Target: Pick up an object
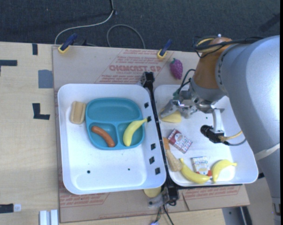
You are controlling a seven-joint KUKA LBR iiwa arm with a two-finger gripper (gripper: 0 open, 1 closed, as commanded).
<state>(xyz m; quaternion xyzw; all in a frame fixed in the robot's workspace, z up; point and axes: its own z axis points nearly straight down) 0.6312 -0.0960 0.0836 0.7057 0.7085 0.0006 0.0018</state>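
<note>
Gripper (pixel 175 108) low in the right bin (pixel 240 139), near its upper left corner, directly over a pale yellow lemon-shaped piece (pixel 172 118); finger spread cannot be made out, nor any contact with the piece. Piece is small, rounded, smooth, lying just beside the divider between the 2 bins. Below it: red-and-white packet (pixel 180 140), 2 bananas (pixel 194 174) at the bottom edge. Left bin (pixel 71 172) holds a blue divided plate (pixel 114 122) with sausage (pixel 103 135) and banana (pixel 132 131).

Dark grey carpet (pixel 48 8) beyond the pale wooden bench (pixel 19 139) — thin white cable (pixel 92 23) across it
</note>
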